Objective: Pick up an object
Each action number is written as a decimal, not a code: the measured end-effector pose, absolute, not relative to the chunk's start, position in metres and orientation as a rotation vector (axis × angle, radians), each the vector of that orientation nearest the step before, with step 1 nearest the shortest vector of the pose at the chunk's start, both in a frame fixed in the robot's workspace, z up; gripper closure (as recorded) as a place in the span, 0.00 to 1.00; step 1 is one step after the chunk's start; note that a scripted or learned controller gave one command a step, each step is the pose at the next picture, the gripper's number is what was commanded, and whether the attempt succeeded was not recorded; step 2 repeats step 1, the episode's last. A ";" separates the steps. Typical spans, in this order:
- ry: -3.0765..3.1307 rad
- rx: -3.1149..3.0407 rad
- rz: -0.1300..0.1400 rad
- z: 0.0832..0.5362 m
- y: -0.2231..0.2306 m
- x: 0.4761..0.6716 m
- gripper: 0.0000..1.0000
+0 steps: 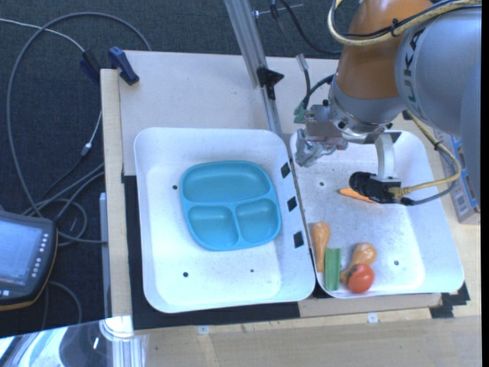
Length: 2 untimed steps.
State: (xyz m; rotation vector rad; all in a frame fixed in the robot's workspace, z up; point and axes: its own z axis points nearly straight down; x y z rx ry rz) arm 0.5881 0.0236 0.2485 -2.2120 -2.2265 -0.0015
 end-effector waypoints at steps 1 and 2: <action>-2.228 -2.214 -0.004 0.250 0.073 0.595 1.00; -2.228 -2.214 -0.004 0.250 0.073 0.595 1.00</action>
